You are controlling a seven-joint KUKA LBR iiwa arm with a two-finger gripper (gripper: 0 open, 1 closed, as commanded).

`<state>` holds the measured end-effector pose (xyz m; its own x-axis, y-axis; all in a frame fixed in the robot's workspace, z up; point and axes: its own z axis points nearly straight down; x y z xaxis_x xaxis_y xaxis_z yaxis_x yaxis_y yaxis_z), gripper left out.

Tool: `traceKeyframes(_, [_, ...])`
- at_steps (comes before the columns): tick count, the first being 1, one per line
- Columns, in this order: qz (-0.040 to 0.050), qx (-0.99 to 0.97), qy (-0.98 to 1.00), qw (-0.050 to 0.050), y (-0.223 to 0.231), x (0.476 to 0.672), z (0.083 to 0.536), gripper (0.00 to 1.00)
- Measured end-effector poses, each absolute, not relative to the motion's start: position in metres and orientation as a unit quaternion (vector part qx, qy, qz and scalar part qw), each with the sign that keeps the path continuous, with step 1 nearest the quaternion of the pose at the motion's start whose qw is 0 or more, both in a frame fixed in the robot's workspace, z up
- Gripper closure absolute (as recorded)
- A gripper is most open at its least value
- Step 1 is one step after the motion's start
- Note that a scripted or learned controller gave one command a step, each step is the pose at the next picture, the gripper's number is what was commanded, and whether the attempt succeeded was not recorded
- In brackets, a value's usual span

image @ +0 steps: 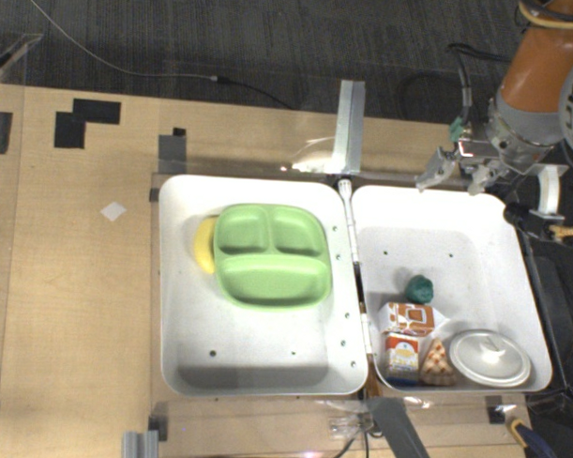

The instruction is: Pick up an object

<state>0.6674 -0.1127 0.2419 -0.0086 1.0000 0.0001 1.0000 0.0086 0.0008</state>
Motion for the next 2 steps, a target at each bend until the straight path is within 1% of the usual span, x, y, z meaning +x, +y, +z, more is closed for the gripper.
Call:
traceKeyframes(1, [0.0003, 0.704, 0.71, 0.0, -0.113, 0.667, 0.242, 0.0])
traceKeyframes(2, [0.0003, 0.659, 0.752, 0.0, -0.086, 0.617, 0.146, 0.0])
